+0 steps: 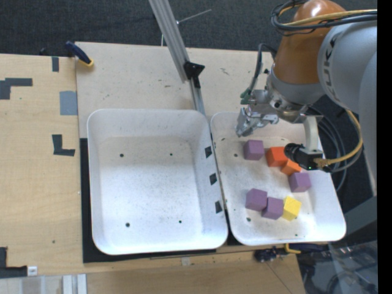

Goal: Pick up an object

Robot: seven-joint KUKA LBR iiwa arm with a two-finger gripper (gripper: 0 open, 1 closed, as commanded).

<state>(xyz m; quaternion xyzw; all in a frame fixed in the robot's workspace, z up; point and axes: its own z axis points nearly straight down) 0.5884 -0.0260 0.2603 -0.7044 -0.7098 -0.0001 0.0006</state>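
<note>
Hovering fingers [247,126], matte purple cube [253,149]

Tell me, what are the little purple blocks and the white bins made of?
The purple blocks look like foam or painted wood: matte, no shine, slightly soft corners. I can't tell which. The white bins look like hard plastic: smooth moulded walls, rounded corners, a faint sheen, with dark speckles and scuffs on the floor.
</note>
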